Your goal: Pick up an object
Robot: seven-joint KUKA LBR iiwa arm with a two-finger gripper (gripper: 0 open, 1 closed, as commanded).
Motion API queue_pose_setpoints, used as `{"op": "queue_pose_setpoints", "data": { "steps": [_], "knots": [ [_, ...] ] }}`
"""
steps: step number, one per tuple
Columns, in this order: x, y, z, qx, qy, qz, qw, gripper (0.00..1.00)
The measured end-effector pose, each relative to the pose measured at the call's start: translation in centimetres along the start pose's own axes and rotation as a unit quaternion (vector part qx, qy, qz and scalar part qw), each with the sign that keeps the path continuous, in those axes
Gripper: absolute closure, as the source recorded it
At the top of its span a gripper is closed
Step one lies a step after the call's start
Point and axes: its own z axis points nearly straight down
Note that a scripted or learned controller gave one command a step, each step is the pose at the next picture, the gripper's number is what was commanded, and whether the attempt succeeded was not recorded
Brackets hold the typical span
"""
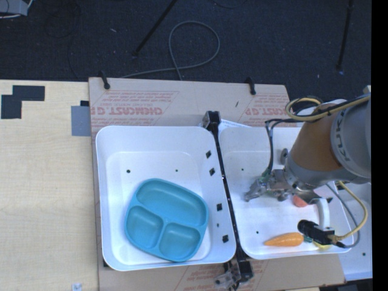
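Your end effector (257, 190) hangs low in the right bin (242, 144); you can't tell its state. Your arm (327, 144) reaches in from the right. Your carrot (284, 240) lies near the front wall, long axis left-right.

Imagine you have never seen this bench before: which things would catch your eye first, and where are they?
The blue divided plate stands out most, lying in the left bin. Next comes the grey and orange arm reaching in from the right, its claw low over the right bin. An orange carrot lies near that bin's front edge.
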Motion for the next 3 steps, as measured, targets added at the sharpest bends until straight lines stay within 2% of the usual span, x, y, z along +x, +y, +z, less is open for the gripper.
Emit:
{"op": "queue_pose_setpoints", "data": {
  "steps": [1, 2, 3],
  "knots": [
    [-0.1, 0.0, -1.2, 0.0, 0.0, 0.003, 1.0, 1.0],
    [-0.8, -0.2, -7.3, -0.002, -0.001, 0.003, 1.0, 1.0],
    [-1.3, -0.7, -11.8, -0.002, -0.001, 0.003, 1.0, 1.0]
  ]
}}
